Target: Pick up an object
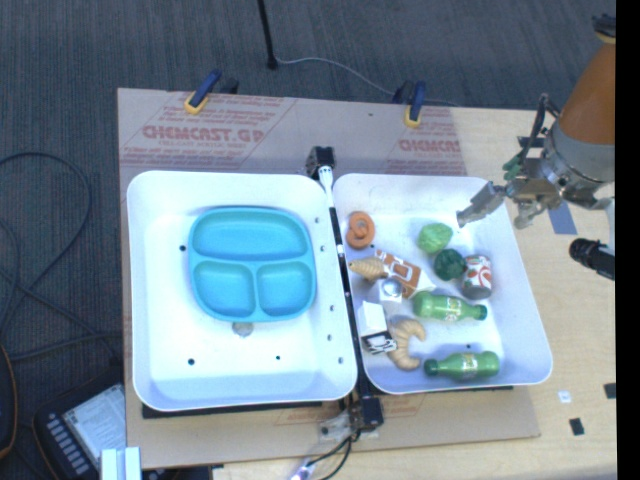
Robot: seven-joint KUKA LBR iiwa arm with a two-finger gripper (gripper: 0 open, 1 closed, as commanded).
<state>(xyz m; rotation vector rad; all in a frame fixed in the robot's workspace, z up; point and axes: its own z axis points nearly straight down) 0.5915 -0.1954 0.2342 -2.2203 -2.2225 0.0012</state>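
Note:
The right bin [520,268] holds several small objects: an orange ring-shaped piece [360,229], a light green lump [435,237], a dark green ball [449,264], a red and silver can [478,275], two green bottles [450,309] [462,366], a tan croissant-like piece [405,343] and a brown and white carton [398,271]. My gripper [503,211] hangs over the bin's upper right corner, above and to the right of the light green lump. It is open, and nothing sits between its fingers [477,207].
The left bin [160,348] holds a blue divided tray [252,265]. Both bins rest on a cardboard sheet [200,133] held by two clamps at the back. A black fixture [321,160] stands between the bins at the far rim.

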